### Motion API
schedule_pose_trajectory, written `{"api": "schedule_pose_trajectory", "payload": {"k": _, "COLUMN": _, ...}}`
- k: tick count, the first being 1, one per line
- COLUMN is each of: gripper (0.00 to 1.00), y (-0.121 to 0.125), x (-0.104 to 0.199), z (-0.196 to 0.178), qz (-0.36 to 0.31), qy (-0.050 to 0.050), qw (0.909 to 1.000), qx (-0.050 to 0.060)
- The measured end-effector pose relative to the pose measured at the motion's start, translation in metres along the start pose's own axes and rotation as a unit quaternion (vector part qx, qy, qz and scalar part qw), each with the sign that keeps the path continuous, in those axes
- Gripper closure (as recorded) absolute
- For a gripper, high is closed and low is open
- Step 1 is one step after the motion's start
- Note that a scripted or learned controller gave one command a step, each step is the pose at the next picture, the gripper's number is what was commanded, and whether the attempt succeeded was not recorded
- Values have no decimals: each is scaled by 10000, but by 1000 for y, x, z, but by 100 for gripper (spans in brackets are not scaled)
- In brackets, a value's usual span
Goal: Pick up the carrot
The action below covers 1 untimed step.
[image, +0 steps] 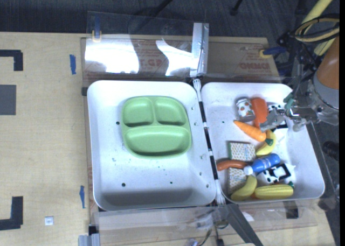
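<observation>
The right bin (315, 183) is crowded. At the near end lie a banana (245, 187), a long yellow toy (275, 191) and a black-and-white toy (279, 173), all touching, with a blue bottle (265, 163) just behind them. Farther back is the carrot (249, 129) — small and orange, lying flat on a slant, with its thin tip toward the middle wall. A little can (246, 109) sits just behind it, and a bigger orange toy (260, 111) leans right beside it.

The gripper (276, 119) hangs at the carrot's fat end, very close, maybe touching. I cannot tell how wide it is open, and I see nothing held in it.

What could go wrong? The two orange things are so close that it might grab the wrong one. It could also just push the carrot away, or pinch the fat end so the carrot slips out.

The left bin (102, 148) has only a green plate (156, 126) — far from all this.
</observation>
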<state>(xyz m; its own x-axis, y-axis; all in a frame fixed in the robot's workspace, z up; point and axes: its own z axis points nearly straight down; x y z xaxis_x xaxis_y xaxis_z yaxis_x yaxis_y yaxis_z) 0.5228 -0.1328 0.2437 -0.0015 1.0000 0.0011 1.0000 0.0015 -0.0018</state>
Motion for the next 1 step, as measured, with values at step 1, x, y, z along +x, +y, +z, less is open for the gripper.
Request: {"api": "schedule_pose_trajectory", "payload": {"k": 1, "gripper": 0, "y": 41, "x": 6, "z": 145, "qz": -927, "qy": -19, "qw": 9957, "qx": -69}}
